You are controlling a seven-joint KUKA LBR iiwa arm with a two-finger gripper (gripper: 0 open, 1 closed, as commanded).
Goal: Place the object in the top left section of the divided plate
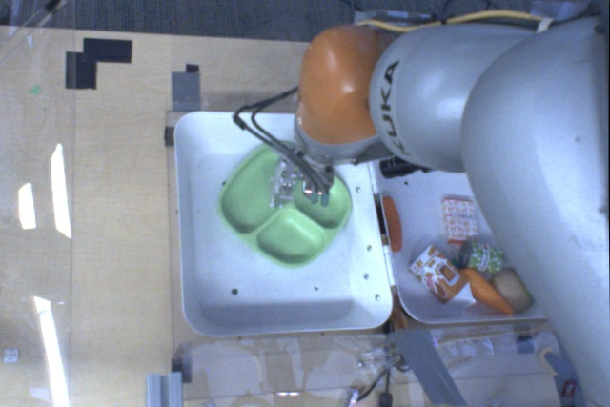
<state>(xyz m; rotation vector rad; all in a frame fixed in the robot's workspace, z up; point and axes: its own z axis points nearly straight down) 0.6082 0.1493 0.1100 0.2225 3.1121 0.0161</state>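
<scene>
Over the green divided plate (286,205), claw (300,189) hovering, left bin (205,291)

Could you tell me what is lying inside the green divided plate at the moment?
The green divided plate sits in the left bin; its visible sections look bare. The gripper and the arm cover its upper right part, so anything there is hidden.

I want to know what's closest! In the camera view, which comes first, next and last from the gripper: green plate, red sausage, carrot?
1. Green plate, right under the gripper, left bin.
2. Red sausage, right bin's left edge.
3. Carrot, farther right and lower.
</scene>
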